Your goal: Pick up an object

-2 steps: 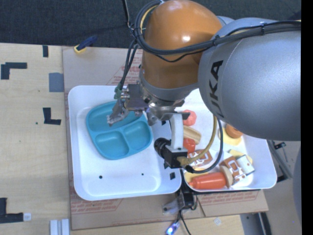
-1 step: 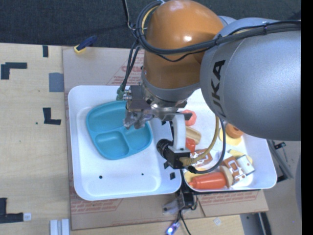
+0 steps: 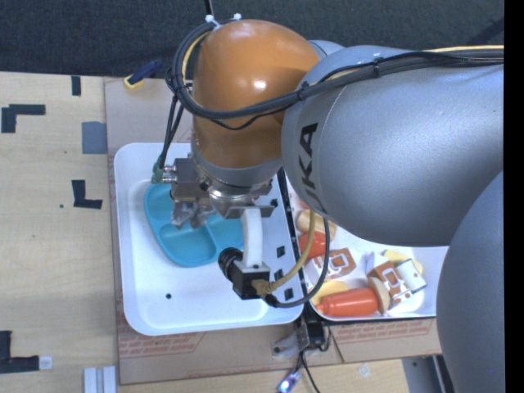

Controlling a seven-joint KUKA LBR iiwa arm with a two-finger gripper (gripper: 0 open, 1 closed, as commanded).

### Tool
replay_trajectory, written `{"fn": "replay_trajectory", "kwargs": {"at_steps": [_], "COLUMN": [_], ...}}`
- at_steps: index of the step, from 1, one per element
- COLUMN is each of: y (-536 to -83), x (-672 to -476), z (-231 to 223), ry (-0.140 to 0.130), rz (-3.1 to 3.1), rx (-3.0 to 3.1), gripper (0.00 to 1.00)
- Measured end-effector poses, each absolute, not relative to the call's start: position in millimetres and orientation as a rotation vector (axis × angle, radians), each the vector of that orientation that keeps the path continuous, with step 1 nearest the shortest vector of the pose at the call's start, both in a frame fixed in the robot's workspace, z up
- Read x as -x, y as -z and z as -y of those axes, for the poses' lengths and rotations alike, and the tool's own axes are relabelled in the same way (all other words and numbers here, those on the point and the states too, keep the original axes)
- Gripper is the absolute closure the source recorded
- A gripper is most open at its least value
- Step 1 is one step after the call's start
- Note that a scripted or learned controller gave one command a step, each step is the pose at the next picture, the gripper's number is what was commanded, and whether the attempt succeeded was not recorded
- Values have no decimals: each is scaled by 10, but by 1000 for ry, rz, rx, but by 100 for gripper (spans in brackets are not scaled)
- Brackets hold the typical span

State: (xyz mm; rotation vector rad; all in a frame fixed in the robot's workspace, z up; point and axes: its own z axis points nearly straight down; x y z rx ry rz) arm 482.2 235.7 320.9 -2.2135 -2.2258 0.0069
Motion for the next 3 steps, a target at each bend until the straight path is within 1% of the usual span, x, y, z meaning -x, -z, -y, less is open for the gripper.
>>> {"fn": "replay_trajectory", "kwargs": {"at_steps": [1,2,3], "y": [-5448,-3729,-5447], "x": [-4837,-4818,-4874], "z": [-2331,-2244,-2335], "ry": [27,-28,27], "rz": [2230,2217,2230], "rx": [2221,2218,2221], "gripper": [100,100,100]}}
